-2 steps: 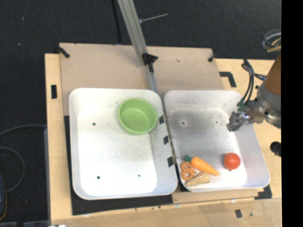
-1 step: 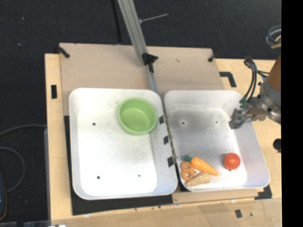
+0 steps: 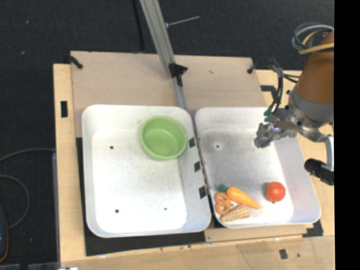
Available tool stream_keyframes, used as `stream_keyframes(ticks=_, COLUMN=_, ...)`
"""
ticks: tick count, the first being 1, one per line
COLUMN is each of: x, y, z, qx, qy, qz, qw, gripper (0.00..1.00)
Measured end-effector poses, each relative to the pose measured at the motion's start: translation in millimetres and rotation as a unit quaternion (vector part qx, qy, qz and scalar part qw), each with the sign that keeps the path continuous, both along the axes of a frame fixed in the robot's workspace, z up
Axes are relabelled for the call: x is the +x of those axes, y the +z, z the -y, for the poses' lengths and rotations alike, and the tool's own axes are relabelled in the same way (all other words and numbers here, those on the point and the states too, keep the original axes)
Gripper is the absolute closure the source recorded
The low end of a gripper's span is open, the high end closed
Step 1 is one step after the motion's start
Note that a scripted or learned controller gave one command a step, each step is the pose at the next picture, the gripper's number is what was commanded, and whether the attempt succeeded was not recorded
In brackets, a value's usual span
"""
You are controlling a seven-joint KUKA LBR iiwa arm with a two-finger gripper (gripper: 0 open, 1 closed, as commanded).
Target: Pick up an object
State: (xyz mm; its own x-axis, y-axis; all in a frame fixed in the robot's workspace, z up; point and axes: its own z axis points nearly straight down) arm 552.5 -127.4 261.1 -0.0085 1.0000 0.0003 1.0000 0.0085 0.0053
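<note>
Nearest the camera: left bin, green bowl upright in its upper right part. Right bin front edge holds pretzel, corn cob, and carrot with long axis running upper-left to lower-right, leafy end upper-left. Tomato just right of carrot. Pincer sits over right bin's upper right, well apart from the items; can't tell its state.

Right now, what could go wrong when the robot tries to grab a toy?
The carrot, pretzel and corn lie bunched together in the right bin's near corner, so a grab could catch two or knock them against the wall. The tomato is round and might roll away. The gripper hovers far from them all.
</note>
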Motion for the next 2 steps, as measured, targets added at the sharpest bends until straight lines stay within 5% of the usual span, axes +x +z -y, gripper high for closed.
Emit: stream_keyframes(ticks=2, x=28.0, y=-9.8, z=-113.9, qx=-0.0005, qy=-0.001, qz=-0.001, qw=1.0000, gripper=1.00)
